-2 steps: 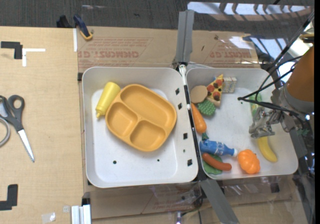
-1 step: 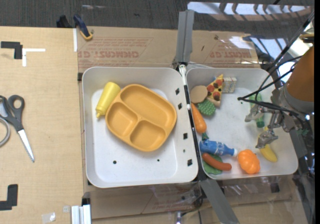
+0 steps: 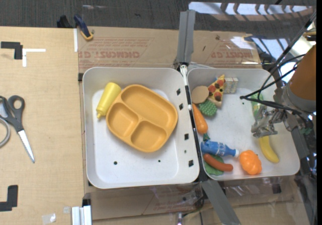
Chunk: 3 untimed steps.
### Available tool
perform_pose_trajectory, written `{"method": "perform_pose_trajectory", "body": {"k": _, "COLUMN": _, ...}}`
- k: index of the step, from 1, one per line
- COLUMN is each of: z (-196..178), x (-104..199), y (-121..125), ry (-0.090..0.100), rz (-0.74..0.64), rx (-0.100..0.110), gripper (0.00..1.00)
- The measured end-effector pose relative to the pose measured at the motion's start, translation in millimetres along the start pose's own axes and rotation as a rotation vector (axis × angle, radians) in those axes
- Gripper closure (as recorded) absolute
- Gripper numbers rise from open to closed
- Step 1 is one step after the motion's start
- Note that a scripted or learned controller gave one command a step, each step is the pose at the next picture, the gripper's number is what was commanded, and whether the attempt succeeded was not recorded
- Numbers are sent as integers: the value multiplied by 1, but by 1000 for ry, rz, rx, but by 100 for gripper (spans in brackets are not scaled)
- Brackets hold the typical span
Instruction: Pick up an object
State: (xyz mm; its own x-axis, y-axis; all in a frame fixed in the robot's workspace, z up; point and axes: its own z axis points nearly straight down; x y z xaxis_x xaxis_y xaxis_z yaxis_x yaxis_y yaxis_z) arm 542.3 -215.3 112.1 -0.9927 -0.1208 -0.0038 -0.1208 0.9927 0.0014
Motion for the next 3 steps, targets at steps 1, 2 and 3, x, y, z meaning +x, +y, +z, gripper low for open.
{"method": "perform_pose_trajectory", "body": {"k": 1, "z": 0, "x": 0, "y": 0, "ry": 0, "rz": 0, "rx": 0, "gripper": 0}}
{"method": "perform_pose_trajectory", "body": {"k": 2, "z": -7, "x": -1, "y": 0, "ry": -1, "rz": -1, "rx": 0, "gripper": 100}}
{"method": "perform_pose_trajectory", "body": {"k": 3, "z": -7, "x": -1, "y": 1, "ry": -1, "rz": -1, "rx": 0, "gripper": 0}}
